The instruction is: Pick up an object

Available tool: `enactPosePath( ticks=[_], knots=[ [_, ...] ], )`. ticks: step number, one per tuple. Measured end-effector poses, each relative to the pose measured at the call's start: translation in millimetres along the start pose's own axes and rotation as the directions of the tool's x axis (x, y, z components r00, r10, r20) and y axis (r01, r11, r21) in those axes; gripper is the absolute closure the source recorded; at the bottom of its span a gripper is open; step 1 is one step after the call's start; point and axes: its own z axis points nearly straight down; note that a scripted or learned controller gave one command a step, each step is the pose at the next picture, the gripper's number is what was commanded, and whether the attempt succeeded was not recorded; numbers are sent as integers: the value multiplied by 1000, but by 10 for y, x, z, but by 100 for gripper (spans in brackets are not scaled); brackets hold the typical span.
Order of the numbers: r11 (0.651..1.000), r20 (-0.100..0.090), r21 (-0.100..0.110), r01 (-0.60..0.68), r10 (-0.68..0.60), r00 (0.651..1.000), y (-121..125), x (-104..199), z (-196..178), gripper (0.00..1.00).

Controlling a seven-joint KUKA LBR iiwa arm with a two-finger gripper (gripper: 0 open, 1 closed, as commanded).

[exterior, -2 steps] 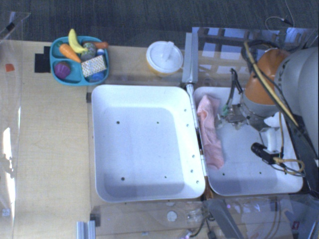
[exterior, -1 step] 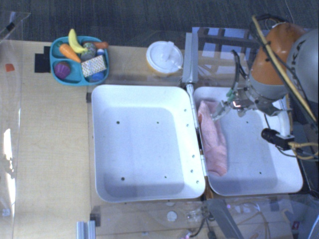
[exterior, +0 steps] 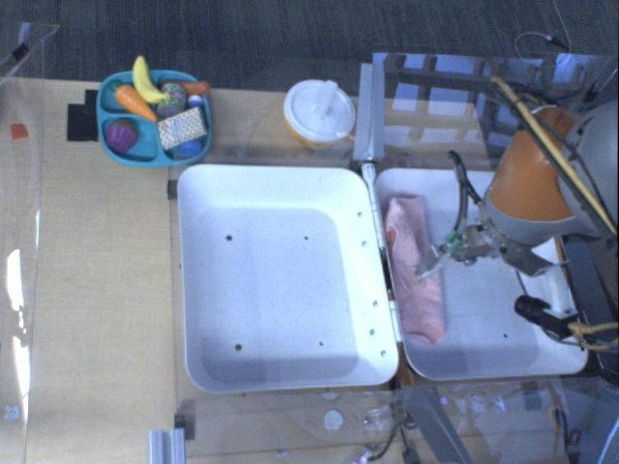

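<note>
A pink cloth (exterior: pixel 414 266) lies lengthwise along the left wall of the right bin (exterior: pixel 484 351). The gripper (exterior: pixel 432 263) hangs low at the cloth's right edge, about halfway along it, with the orange-banded arm behind it on the right. Its fingertips sit right at the fabric. Nothing is lifted; the cloth rests flat on the bin floor.
The left bin (exterior: pixel 280 274) stands beside the right one, separated by a central divider. Beyond the bins are a blue tray of toy food (exterior: pixel 155 114) at far left and a white lidded bowl (exterior: pixel 319 111). A metal frame (exterior: pixel 464 95) stands behind the right bin.
</note>
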Motion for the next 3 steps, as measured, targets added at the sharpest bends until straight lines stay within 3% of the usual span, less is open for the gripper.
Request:
enactPosePath(
  ticks=[1,2,3],
  knots=[
    [1000,6,-19,-2,2,1000,-243,23,283,0],
    [1000,6,-19,-2,2,1000,-243,23,283,0],
    [966,1,-15,-257,257,966,362,-210,296,0]
  ],
)
